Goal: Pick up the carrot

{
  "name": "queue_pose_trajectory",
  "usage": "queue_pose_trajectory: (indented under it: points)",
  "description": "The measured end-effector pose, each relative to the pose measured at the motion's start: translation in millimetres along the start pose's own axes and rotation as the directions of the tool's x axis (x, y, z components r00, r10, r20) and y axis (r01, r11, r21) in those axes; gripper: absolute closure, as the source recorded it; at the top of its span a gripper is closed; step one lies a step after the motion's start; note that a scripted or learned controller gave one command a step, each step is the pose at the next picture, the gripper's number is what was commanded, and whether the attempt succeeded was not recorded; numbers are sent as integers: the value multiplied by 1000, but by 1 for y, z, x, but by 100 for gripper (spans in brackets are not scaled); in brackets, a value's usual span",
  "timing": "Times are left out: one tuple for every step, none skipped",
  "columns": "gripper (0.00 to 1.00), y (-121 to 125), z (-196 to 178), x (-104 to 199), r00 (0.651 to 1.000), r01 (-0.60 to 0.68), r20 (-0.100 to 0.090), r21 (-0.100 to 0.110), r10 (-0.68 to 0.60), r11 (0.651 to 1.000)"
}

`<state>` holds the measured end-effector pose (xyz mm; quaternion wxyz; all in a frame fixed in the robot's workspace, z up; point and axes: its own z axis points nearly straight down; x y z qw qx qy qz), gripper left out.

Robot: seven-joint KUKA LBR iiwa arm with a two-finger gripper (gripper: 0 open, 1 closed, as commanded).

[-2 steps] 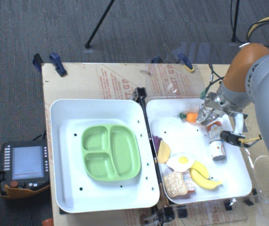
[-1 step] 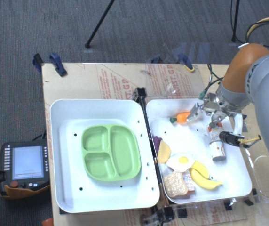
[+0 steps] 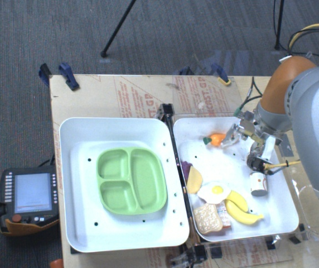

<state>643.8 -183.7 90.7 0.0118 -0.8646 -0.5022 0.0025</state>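
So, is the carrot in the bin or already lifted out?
In the bin. The carrot lies on the floor of the right bin, near its far wall, beside the end effector.

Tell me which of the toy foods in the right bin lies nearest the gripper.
The carrot, orange with a green top, lies right beside the gripper at the bin's far end. The banana, fried egg and bread lie toward the near end.

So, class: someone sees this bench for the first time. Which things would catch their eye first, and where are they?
Likely the green plate, alone in the left bin. Next the toy food in the right bin: a banana, a fried egg and toast near its front. The carrot lies at the back, with the gripper right beside it.
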Motion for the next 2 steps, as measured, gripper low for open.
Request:
queue_pose_trajectory:
  points:
    - [0,1,3,-6,967,-256,-2,20,256,967]
    - [0,-25,5,22,963,-268,10,-14,268,963]
